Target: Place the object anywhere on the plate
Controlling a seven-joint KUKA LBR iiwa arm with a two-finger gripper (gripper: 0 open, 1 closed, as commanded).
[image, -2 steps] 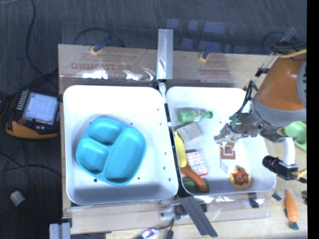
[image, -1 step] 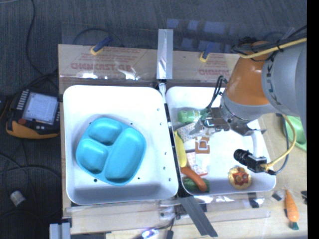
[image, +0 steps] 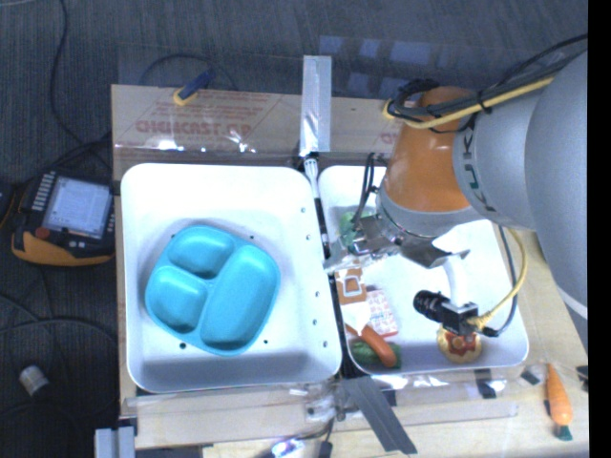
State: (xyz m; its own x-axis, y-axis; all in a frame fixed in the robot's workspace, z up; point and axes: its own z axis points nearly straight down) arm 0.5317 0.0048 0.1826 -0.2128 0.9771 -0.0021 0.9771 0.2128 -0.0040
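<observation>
A blue three-compartment plate [image: 212,288] lies in the left bin [image: 153,184] with nothing on it. My gripper [image: 355,240] is down in the right bin [image: 511,346], at its left side close to the divider. The orange wrist band and grey arm cover most of it from above. Just below the gripper lie a small orange-and-white card [image: 350,284], a red-and-white packet [image: 379,312] and an orange carrot-like piece on a green one [image: 375,350]. A red-and-yellow fruit-like toy [image: 460,344] sits at the bin's lower right.
A black cylindrical fitting [image: 431,304] with a yellow cable hangs off the arm over the right bin. A handheld pendant [image: 65,215] lies left of the bins. An orange carrot toy [image: 558,405] lies on the bench outside the right bin.
</observation>
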